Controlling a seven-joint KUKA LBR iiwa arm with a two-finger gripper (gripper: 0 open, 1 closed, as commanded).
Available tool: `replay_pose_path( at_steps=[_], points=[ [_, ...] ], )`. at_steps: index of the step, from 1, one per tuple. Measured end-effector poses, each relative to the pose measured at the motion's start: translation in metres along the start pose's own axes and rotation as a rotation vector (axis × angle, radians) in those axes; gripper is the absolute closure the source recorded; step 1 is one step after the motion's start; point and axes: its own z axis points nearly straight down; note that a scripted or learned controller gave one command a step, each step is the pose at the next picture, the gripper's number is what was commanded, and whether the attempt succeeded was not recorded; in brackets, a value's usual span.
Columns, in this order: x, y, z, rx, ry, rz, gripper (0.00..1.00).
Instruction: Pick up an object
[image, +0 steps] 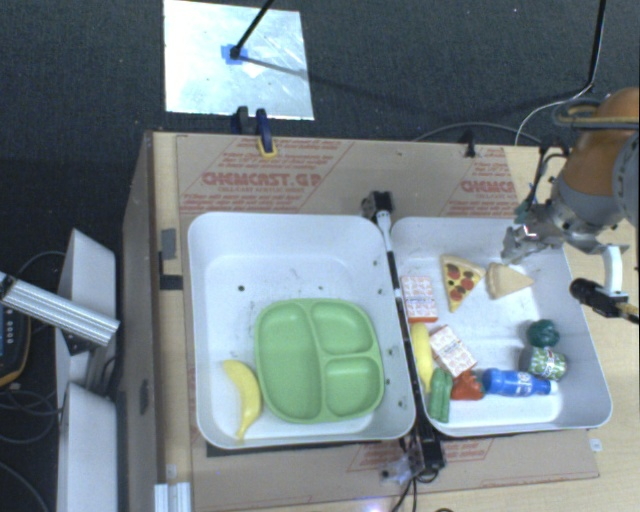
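Overhead, end effector (521, 243) above cheese wedge (508, 281) — right bin (588, 352) — grip state indiscernible.

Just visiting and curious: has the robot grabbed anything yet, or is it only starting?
Nothing looks picked up yet. The gripper hangs over the right bin, close above the pale wedge beside the pizza slice. Closing on something and lifting it is left.

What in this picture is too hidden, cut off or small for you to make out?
- End effector, camera view: its tip is small and blurred against the right bin, so contact with the pale wedge is unclear.
- Arm: cut off by the right edge.
- Small printed packets: lettering too small to read.
- Green item: partly covered by the red piece and the bin's rim.
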Motion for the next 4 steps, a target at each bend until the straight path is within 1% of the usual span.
replay_pose_path(
  at_steps=[1,2,3,4],
  points=[
    [-0.001,-0.02,-0.04,-0.003,-0.001,0.002,1.0],
    [-0.001,-0.02,-0.04,-0.002,-0.001,0.002,0.0],
    [0.045,-0.009,0.023,-0.007,-0.004,0.001,0.0],
    [0.114,-0.006,0.029,-0.018,-0.006,-0.001,0.0]
  ],
)
